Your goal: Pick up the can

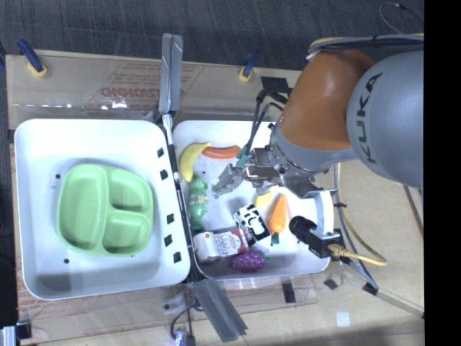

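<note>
gripper [229, 181] mid-frame, jaw state can't tell; can [218, 244] lower centre wedged between grapes [247, 261] and bottle [197, 197], so neighbours could get grabbed instead

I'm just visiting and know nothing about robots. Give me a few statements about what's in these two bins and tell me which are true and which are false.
1. The green divided plate lies in the left bin. True.
2. The banana lies in the left bin. False: it lies in the right bin, near its top left corner.
3. The can lies on its side near the front of the right bin. True.
4. The purple grapes sit on the green plate. False: they lie in the right bin, beside the can.
5. The claw is holding the can. False: the claw sits above the right bin, apart from the can.
</note>
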Tool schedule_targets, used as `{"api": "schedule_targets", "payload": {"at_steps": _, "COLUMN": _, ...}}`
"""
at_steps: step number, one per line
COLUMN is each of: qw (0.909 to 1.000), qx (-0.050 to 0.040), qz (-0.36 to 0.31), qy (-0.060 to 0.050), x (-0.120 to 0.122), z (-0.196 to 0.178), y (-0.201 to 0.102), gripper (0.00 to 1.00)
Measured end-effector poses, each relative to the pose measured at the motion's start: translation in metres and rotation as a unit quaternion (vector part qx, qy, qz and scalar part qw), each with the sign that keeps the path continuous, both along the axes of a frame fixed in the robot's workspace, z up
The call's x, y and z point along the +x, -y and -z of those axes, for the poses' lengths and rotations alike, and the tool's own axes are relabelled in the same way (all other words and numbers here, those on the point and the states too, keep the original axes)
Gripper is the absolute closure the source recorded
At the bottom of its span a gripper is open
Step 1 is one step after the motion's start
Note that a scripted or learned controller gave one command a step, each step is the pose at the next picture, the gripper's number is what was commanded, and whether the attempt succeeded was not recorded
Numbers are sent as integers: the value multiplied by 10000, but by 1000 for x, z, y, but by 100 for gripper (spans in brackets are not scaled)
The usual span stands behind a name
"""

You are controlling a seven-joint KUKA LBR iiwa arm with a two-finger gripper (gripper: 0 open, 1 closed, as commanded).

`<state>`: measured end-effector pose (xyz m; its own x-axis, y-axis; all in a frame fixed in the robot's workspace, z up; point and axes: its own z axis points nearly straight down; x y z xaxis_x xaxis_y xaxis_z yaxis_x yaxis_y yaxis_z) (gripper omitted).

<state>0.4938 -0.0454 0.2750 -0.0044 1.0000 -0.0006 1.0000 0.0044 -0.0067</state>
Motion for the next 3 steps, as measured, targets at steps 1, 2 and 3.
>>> {"api": "schedule_targets", "payload": {"at_steps": 1, "qw": 9940, "qx": 9, "qz": -1090, "qy": 8, "x": 5, "z": 15, "y": -60, "gripper": 0}}
{"api": "schedule_targets", "payload": {"at_steps": 2, "qw": 9861, "qx": -6, "qz": 1661, "qy": 28, "x": -17, "z": -34, "y": -124, "gripper": 0}}
{"api": "schedule_targets", "payload": {"at_steps": 3, "qw": 9881, "qx": 2, "qz": -1536, "qy": 30, "x": -17, "z": -55, "y": 59, "gripper": 0}}
